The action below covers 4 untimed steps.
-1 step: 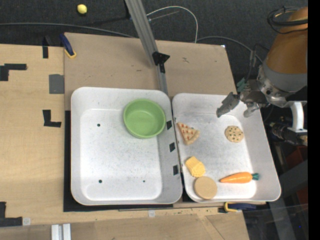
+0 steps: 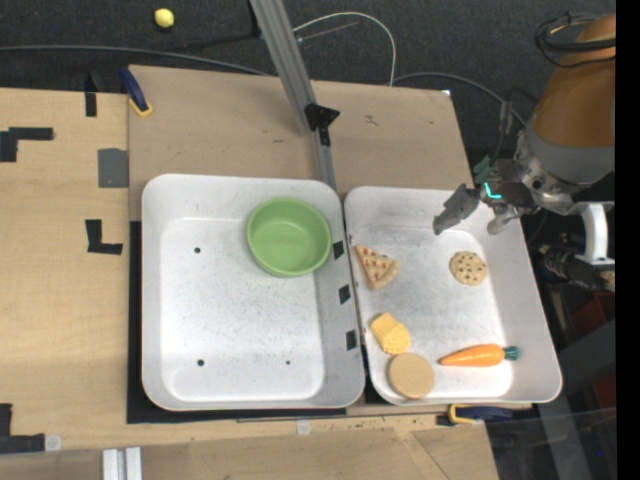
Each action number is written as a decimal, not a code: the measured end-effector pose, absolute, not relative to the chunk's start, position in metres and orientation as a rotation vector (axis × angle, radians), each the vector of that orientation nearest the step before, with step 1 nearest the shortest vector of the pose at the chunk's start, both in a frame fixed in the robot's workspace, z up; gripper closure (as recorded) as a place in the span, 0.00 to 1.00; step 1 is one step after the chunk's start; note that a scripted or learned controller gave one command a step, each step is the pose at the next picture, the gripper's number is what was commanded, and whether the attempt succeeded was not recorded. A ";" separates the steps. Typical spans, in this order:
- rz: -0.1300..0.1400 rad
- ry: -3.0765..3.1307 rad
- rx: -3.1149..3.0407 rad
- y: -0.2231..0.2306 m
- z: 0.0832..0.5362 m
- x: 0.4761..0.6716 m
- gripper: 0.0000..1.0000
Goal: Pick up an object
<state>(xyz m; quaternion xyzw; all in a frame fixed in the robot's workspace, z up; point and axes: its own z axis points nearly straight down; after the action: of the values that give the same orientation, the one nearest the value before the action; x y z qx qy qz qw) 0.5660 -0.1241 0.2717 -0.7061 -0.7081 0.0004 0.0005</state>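
Hovering our spread, empty gripper (image 2: 477, 215) above the cookie (image 2: 467, 268), we judge we are lining up a grab.

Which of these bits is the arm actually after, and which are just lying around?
For the job: gripper, open; cookie, pizza slice, carrot, yellow cracker, tan disc, green bowl.

Lying about: yellow ball, blue clamp.

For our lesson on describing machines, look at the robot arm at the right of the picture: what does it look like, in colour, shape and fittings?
The arm is a thick, rounded body, orange above and grey below at the wrist. Black cables loop over its top. The tool at its end is dark grey metal with two fingers, and a small teal light glows on its body.
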 end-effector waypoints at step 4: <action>0.004 -2.222 -2.215 -0.121 0.112 0.554 1.00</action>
<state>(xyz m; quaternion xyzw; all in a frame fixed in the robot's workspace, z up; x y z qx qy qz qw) 0.5545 -0.1208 0.1118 -0.7060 -0.7082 0.0012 0.0021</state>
